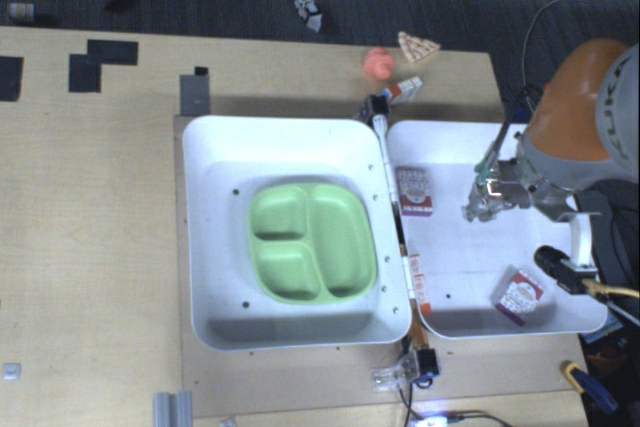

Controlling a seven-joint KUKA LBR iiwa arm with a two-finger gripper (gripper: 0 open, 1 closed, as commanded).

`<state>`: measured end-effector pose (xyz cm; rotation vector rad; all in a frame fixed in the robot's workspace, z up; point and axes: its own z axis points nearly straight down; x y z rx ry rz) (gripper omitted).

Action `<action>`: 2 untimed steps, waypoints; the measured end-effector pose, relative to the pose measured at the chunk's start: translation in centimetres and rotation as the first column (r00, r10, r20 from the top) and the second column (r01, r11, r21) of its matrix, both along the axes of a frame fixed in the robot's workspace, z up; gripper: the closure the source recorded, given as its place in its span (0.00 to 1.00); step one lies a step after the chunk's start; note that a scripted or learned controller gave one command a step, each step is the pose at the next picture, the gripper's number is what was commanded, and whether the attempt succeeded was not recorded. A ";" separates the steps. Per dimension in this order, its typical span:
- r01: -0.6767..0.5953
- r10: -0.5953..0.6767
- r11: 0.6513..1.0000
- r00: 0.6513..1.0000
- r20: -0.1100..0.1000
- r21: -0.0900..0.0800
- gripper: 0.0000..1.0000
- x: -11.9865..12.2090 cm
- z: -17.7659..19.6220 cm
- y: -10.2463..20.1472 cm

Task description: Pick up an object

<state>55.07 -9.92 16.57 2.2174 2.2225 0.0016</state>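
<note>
From my station I saw the arm [585,115] reaching in from the right over the right bin [455,260]. The gripper [484,202] hung above that bin's middle, a little toward its far side, pointing down and left. I could not tell whether it was open or closed, and I saw nothing gripped in it.

Two things lay in the right bin. A red box [413,190] lay flat just beside the left wall, left of the gripper and apart from it. A second box [520,297], tilted on a corner, lay near the front right corner, well below the gripper in the view.

The left bin [212,177] held a green plate [310,240] with three compartments, sitting at its middle.

On the bench [90,215] behind the bins I saw a pink ball [378,63] and, just right of it, a tan wedge [418,46]. A small tube [405,90] lay near the far corner where the two bins met.
</note>
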 end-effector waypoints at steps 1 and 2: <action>-0.004 0.004 1.000 1.000 0.003 0.002 1.00 10.6 2.0 4.7; -0.004 0.004 1.000 1.000 0.001 0.003 1.00 1.4 8.2 12.4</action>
